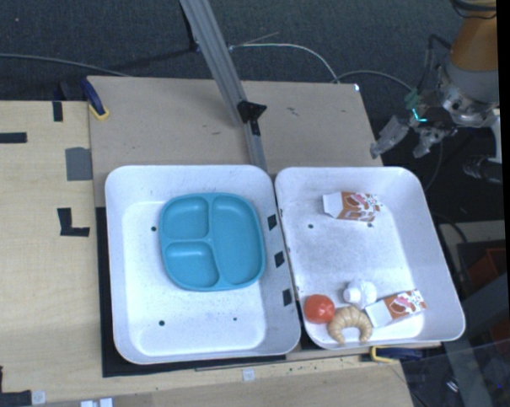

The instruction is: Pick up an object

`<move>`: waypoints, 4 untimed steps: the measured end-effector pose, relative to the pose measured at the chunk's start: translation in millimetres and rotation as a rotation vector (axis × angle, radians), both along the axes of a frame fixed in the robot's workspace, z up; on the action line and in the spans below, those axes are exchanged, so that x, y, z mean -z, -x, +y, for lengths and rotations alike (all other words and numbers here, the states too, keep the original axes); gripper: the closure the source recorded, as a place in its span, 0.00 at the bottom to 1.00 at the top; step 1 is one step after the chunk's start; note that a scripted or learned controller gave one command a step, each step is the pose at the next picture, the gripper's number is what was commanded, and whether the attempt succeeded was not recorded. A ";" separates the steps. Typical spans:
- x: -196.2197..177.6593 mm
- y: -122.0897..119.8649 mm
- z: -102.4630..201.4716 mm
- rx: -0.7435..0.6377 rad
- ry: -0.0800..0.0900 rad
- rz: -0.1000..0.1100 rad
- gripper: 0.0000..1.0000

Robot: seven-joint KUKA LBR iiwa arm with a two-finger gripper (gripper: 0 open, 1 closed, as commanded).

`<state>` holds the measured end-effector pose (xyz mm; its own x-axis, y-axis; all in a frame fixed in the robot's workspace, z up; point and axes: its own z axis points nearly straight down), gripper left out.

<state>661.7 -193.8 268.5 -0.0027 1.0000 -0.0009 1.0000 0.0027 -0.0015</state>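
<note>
My gripper [407, 139] hangs at the upper right, beyond the far right corner of the right bin [425, 233], open with nothing between its fingers. In that bin a red-and-white carton [352, 205] lies near the far wall. At the near end sit a red tomato [319, 307], a tan croissant [350, 323], a small white object [358, 293] and a second small carton [396, 307], all close together. The gripper is well away from all of them.
The left bin [131, 271] holds a blue divided plate [213, 241]. A grey metal post [219, 57] slants down to the bins' shared far edge. Cables run across the dark floor behind the bench.
</note>
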 end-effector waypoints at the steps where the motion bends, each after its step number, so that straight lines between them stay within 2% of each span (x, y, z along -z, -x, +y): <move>1: -0.1 0.0 0.0 0.000 0.000 0.000 0.00; 2: 44.0 -3.1 2.4 0.000 0.000 0.003 0.00; 4: 134.3 6.5 4.4 0.001 0.000 0.005 0.00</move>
